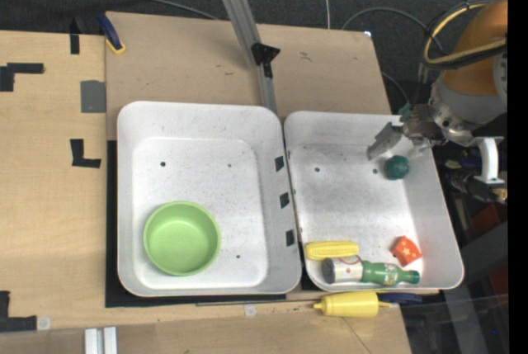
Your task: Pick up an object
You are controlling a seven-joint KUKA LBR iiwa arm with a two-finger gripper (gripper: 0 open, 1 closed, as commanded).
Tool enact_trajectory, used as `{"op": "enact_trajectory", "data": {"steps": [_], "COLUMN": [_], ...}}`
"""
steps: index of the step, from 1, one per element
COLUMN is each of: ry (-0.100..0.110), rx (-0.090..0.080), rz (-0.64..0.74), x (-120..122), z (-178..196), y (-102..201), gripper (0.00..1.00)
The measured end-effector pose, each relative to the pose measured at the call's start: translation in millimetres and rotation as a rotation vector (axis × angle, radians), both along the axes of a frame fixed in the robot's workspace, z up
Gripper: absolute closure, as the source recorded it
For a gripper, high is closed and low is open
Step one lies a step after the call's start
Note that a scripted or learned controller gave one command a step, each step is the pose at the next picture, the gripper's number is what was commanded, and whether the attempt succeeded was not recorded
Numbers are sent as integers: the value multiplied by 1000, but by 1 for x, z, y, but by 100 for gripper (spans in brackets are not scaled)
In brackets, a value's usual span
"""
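While the gripper (pixel 394 142) hangs at the right bin's (pixel 330 138) two-o'clock corner, I cannot tell its grasp state. A round teal ball (pixel 397 167) lies just beside it, apart from the rim — open speckled floor spreads toward nine o'clock. Corn cob (pixel 332 249), glossy green bottle (pixel 371 271) and orange block (pixel 405 250) crowd the six-o'clock edge. A smooth green bowl (pixel 181 238) sits in the left bin (pixel 198 125).

Both bins (pixel 247 117) are white with dark speckling. The bowl (pixel 181 238) is light green. The ball (pixel 397 167) is teal. The bottle (pixel 371 271) is green with a white label. The corn piece (pixel 332 249) is yellow. The small block (pixel 405 250) is orange-red.
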State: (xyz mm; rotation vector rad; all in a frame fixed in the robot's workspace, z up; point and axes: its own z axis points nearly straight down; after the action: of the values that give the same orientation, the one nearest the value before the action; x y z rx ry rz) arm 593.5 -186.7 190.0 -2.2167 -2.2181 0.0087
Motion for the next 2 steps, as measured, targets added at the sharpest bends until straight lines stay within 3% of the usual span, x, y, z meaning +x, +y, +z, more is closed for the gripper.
{"op": "enact_trajectory", "data": {"steps": [2], "ry": [-2], "rx": [1], "rz": [2], "x": [-5], "z": [-99], "y": [4], "gripper": [0]}}
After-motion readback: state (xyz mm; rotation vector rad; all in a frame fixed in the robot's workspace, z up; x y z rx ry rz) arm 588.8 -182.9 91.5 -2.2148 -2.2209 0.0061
